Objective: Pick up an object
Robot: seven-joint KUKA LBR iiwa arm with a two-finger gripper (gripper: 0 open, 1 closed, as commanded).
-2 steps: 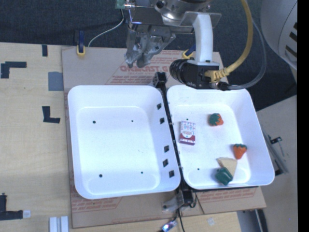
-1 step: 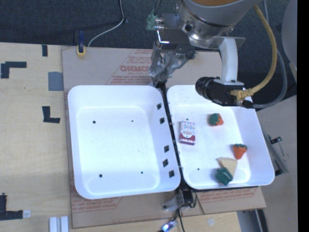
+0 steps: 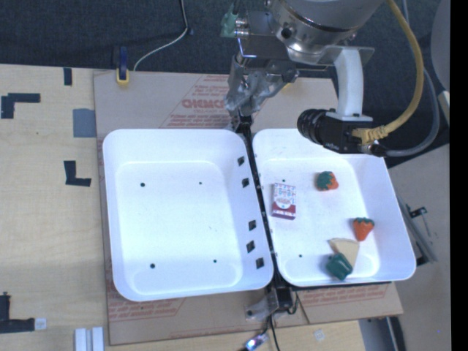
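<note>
Nothing is picked up yet: my gripper (image 3: 243,112) hangs over the far edge where the 2 bins meet, carrying nothing, and I cannot tell how it is set. All 4 objects lie in the right bin (image 3: 380,178): a red-and-white packet (image 3: 284,200) near its left wall, an orange-green toy (image 3: 326,181), a strawberry (image 3: 363,227) and a wedge with a green piece (image 3: 341,258) toward the near right corner. The left bin (image 3: 117,152) sits on cardboard (image 3: 197,104) over a wooden bench (image 3: 44,218).

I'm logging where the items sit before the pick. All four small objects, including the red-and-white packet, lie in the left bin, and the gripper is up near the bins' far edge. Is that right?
Not quite: they lie in the right bin, not the left. The camera view shows the red-and-white packet there with the other three, and the gripper near the bins' far edge.
</note>
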